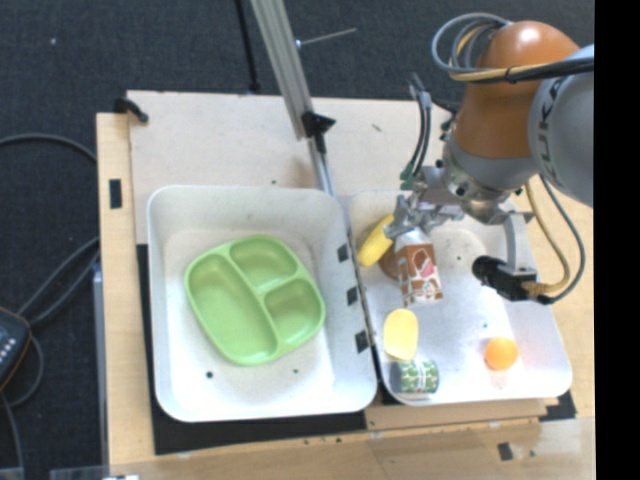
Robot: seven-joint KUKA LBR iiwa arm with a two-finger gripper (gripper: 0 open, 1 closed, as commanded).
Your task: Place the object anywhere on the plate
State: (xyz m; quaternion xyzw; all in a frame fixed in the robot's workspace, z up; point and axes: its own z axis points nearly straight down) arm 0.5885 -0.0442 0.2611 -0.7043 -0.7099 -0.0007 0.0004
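The tool [412, 220] sits over the top of the brown carton [418, 272], so its fingertips cannot be made out. The banana [373, 246] is partly covered by the tool. The green can [418, 376] print is too small to read. The arm [520, 88] is cut off at the right edge.

Dark grey carpeted floor [150, 28] on all sides, pale wooden desk [210, 138] with scuffed top, slanted metal pole [280, 43] rising from its back edge, black cables [40, 268] trailing at left, even light
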